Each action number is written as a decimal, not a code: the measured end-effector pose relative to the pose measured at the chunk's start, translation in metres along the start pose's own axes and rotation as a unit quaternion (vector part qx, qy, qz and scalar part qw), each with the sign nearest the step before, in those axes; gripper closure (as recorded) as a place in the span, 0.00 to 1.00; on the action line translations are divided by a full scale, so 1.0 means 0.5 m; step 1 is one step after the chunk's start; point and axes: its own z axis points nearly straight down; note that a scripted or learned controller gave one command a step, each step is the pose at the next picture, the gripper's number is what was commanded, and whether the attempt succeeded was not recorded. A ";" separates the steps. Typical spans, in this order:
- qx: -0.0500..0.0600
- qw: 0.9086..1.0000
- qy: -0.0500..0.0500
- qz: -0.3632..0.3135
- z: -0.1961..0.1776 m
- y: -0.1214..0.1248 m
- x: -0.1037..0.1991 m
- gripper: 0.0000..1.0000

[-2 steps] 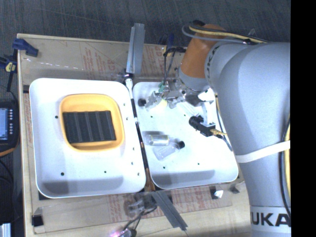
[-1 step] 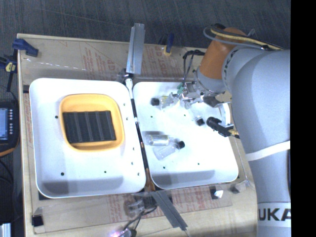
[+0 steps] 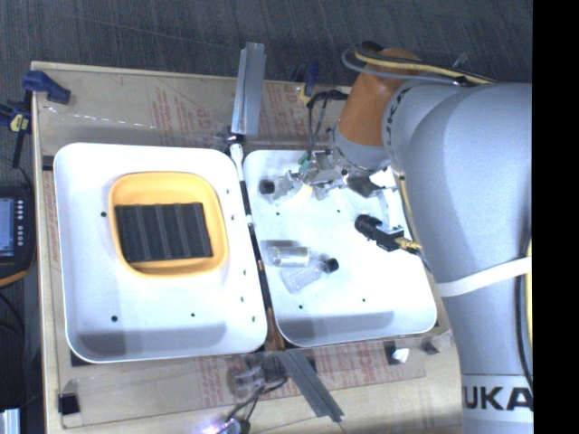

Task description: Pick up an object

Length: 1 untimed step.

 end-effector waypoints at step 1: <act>0.002 1.000 0.000 -0.003 -0.020 0.000 0.002 1.00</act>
